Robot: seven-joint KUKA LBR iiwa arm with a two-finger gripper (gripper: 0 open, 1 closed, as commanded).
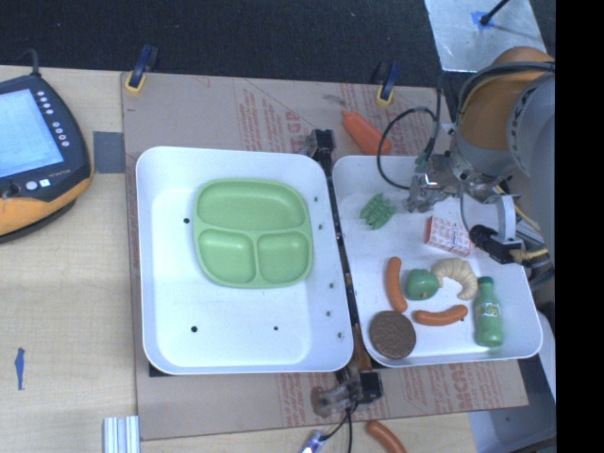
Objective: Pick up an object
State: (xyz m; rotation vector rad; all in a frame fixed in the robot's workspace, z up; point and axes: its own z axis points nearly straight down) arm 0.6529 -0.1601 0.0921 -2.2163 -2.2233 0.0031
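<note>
Wooden bench [66,281], cardboard sheet [236,111], dark floor [236,12]

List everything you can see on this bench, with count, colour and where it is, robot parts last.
Bins: two, white, side by side on the bench.
Divided plate: one, light green, left bin.
Leafy toy: one, green, right bin, top.
Small box: one, red and white, right bin.
Sausages: two, orange-red, right bin.
Croissant: one, tan, right bin.
Bottle: one, green, right bin's lower right.
Cookie: one, dark brown, right bin's lower left.
Carrot: one, orange, outside the bins, above the right one.
Pendant: one, orange and grey, far left.
Gripper: one, grey, over the right bin's top.
</note>
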